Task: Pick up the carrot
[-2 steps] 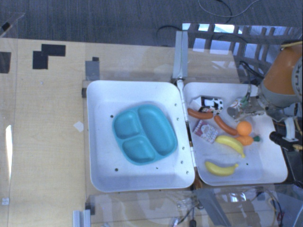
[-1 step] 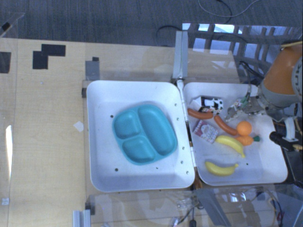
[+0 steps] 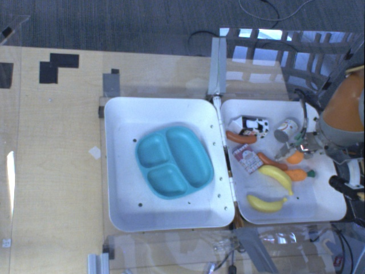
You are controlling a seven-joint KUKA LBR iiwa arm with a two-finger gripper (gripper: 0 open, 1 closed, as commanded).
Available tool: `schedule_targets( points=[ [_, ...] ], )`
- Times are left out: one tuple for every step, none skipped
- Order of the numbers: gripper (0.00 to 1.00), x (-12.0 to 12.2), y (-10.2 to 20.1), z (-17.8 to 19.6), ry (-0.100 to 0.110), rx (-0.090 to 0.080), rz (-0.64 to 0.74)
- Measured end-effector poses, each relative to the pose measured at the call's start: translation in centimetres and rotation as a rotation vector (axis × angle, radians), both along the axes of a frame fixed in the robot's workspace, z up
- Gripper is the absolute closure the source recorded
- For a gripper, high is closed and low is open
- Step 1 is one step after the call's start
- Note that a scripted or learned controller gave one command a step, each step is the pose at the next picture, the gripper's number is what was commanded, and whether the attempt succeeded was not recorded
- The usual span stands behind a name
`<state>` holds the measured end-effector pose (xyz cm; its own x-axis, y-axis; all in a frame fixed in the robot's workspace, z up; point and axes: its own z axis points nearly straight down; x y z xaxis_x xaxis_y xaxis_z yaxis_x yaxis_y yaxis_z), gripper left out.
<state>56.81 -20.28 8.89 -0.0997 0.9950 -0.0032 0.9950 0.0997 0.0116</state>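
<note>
The arm point(image 3: 342, 110) enters over the table's right edge, its orange band bulking large above a grey wrist. It bends down and leftward, so the gripper point(image 3: 290, 148) hangs low near the table's right side, roughly midway between the far and near edges. Dark cabling trails along the wrist.

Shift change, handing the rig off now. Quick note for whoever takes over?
Gripper: low in the right bin, finger state unclear, nothing seen held.
Carrot: on the right bin floor, just below the gripper, beside the upper of two bananas.
Left bin: holds the blue divided plate.
Done: arm is over the carrot area.
Left: grasp and lift the carrot.
</note>
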Motion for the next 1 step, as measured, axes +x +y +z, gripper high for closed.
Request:
schedule_targets(
  points=[
    [1.00, 0.31, 0.05, 1.16, -0.007, -0.002, 0.003]
  ],
)
